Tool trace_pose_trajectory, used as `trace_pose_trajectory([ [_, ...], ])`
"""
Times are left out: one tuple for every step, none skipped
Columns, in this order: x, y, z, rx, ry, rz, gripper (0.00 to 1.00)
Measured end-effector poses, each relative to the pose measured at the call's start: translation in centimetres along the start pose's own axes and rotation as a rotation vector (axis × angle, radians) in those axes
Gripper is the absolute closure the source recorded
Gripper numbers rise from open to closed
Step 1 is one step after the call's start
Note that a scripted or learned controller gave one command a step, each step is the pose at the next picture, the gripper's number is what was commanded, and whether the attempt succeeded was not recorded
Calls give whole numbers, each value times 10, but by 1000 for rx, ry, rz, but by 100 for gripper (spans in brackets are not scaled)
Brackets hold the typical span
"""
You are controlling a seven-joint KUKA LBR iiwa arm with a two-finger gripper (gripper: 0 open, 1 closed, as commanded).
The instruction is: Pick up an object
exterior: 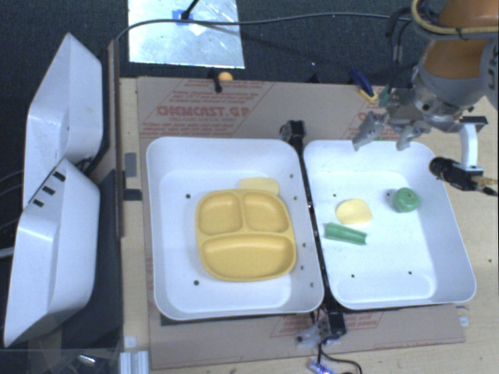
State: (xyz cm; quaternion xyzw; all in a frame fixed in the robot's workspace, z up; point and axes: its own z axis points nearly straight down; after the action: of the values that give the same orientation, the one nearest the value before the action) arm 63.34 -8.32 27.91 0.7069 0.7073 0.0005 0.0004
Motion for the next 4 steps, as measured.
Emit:
trace_pose_trajectory([
  [-3, 2, 62, 5, 0, 0, 0],
  [-8, 6, 122, 4, 0, 1, 0],
  [-11, 3, 183, 5, 0, 1, 0],
  [-11, 5, 170, -1, 0, 1, 100],
])
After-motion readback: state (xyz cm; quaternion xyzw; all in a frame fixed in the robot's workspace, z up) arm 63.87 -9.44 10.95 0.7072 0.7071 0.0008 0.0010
